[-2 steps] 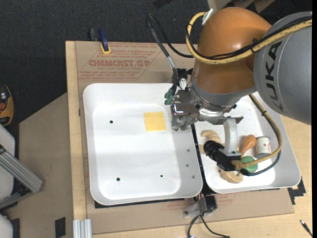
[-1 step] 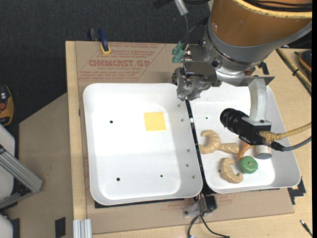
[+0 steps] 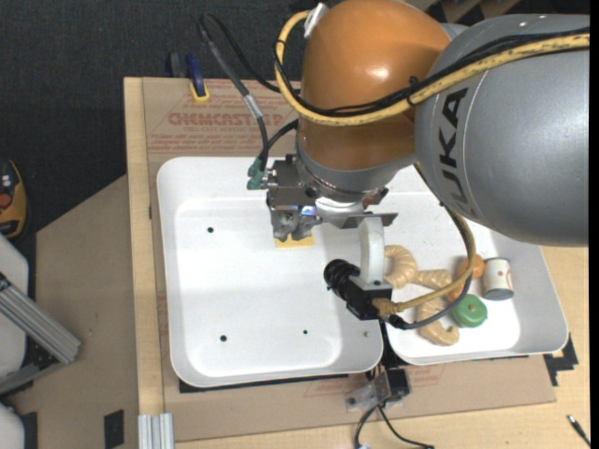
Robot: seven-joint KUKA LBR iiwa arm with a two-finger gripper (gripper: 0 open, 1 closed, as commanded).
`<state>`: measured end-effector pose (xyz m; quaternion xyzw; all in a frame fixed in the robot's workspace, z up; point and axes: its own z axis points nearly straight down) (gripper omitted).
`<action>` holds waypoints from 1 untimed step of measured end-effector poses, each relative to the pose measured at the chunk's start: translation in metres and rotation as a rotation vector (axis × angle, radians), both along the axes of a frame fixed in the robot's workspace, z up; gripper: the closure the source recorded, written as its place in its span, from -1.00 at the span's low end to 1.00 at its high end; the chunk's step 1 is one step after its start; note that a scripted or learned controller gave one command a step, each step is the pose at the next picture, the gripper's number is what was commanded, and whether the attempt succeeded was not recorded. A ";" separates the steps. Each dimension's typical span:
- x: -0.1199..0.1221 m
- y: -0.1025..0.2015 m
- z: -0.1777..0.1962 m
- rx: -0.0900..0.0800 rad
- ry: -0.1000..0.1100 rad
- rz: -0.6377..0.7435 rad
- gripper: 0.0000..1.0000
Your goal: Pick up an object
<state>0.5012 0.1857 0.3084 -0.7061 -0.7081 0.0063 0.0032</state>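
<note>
**Over the left bin, gripper low above a yellow piece**

Across the upper right of the view the grey arm (image 3: 505,110) takes up most of the room, its orange dome hanging above the seam where the two bins meet. Under it lies the brown board (image 3: 150,251) of the bench, with red lettering along its far edge.

On that board the left bin (image 3: 234,344) is the wider of the two as seen here, and its white floor is bare apart from a few small dark dots. Just beside it, rim to rim, the right bin (image 3: 533,330) is partly hidden by the arm.

At the far side of the left bin the gripper (image 3: 294,224) points down near the floor. Whether it is open or closed cannot be told, since the wrist housing shadows the tips.

Several pale tan pieces (image 3: 404,265) lie in the right bin in a loose cluster, one of them curved. Near them, toward the right rim, rests a short white cylinder (image 3: 497,278), and just in front of it a round green cap (image 3: 470,311).

Smallest is the flat yellow piece (image 3: 294,242), directly below the gripper tips in the left bin; whether it is clamped or only lying on the floor cannot be told
</note>
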 end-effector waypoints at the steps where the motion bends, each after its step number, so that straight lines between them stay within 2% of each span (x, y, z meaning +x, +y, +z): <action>1: -0.012 0.032 0.159 0.014 -0.031 0.003 1.00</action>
